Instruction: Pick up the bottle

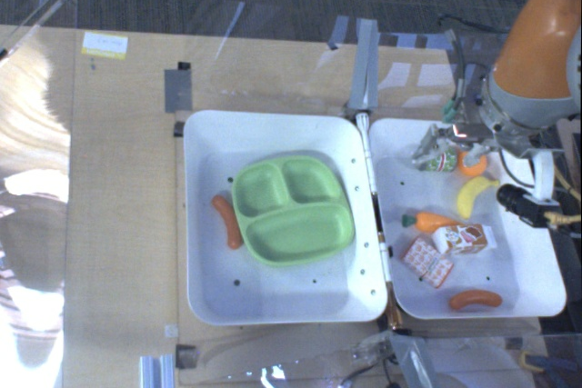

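Note:
The bottle (442, 163), small and pale with a red and green label, lies at the back of the right bin (536, 286), near its left side. My gripper (447, 144) hangs directly over it, low in the bin and right at its top. The arm's grey wrist and orange band come in from the upper right and hide part of the bin's back edge. Whether the bottle is gripped cannot be made out.
Close to the bottle lie an orange fruit (473, 164) and a banana (475, 194). Nearer the front are a carrot (435, 221), a small carton (464, 238), a checked packet (427, 261) and a sausage (475, 300). The left bin (205, 286) holds a green divided plate (293, 209) and a sausage (227, 221).

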`<state>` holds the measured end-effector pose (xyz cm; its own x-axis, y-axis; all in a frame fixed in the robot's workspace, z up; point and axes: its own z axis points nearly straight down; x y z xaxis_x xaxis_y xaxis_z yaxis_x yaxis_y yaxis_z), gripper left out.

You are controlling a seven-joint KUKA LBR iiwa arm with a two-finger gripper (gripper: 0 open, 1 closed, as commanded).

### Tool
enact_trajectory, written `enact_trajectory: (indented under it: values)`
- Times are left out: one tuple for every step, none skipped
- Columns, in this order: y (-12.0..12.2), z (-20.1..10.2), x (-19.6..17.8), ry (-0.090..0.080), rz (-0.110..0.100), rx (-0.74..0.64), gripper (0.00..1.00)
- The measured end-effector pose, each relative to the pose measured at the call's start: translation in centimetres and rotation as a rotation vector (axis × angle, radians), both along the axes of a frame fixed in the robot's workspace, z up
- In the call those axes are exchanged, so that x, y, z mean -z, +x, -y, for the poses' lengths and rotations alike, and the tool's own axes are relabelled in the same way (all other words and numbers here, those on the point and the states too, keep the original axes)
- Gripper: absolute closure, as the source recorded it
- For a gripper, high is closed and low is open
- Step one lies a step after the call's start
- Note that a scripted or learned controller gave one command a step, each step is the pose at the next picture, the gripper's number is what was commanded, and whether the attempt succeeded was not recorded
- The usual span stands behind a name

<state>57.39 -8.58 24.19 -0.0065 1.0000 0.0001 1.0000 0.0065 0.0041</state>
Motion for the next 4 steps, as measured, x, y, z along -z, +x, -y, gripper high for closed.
enact_trajectory:
  values:
    - [-5.1, -2.7, 5.7, -0.002, 0.001, -0.478, 0.0]
    - [-1.4, 0.4, 13.4, -0.004, 0.003, -0.927, 0.0]
    - [1.0, 2.0, 15.4, -0.003, 0.007, -0.307, 0.0]
    - [-0.2, 0.5, 15.3, -0.005, 0.008, -0.311, 0.0]
